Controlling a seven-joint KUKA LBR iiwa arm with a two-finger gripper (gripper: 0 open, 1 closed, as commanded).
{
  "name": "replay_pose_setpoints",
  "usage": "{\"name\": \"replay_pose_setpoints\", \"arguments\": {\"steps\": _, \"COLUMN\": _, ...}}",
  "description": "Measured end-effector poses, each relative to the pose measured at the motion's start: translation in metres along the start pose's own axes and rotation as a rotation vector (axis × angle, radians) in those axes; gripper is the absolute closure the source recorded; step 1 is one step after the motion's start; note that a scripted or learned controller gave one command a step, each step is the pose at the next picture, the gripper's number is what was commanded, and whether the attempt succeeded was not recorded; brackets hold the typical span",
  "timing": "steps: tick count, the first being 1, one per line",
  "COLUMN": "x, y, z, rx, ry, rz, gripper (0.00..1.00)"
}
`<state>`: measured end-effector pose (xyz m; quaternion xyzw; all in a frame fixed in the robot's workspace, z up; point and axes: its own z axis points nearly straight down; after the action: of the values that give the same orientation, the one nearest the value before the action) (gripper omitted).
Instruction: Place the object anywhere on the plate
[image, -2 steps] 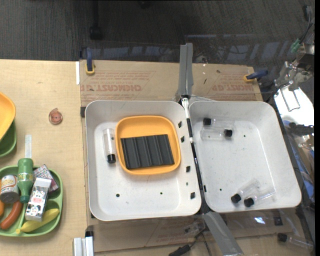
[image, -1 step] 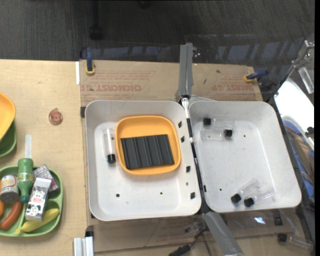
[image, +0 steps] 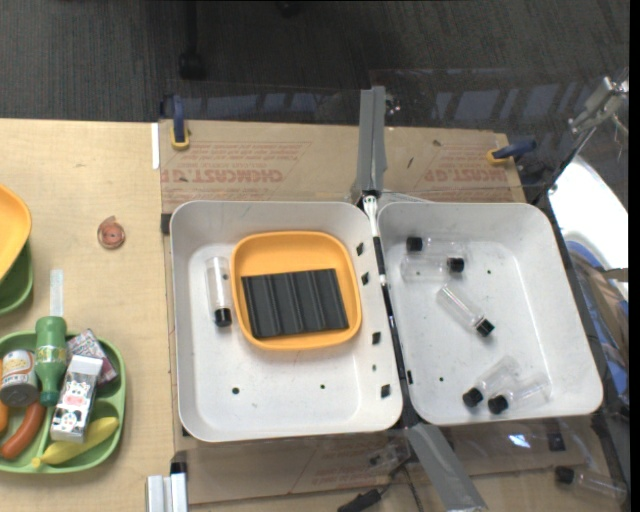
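An orange square plate lies in the left bin, toward its back. A black ridged rectangular object rests flat on the plate, covering most of its front half. Just left of the plate, a clear vial with a black cap lies on the bin floor, apart from the plate's edge. In the right bin lie several clear vials with black caps: one near the middle, a pair at the back left, and a cluster at the front.
On the wooden bench to the left stand a green tray of toy food, an orange bowl and a small pink disc. A grey metal post rises behind the seam between the bins. Cardboard lies under both bins.
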<state>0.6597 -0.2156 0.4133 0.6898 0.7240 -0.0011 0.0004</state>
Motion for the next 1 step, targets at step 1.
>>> {"name": "replay_pose_setpoints", "arguments": {"steps": 1, "x": -0.0062, "y": -0.0076, "z": 0.0856, "rx": -0.001, "ry": 0.001, "rz": -0.282, "gripper": 0.00}}
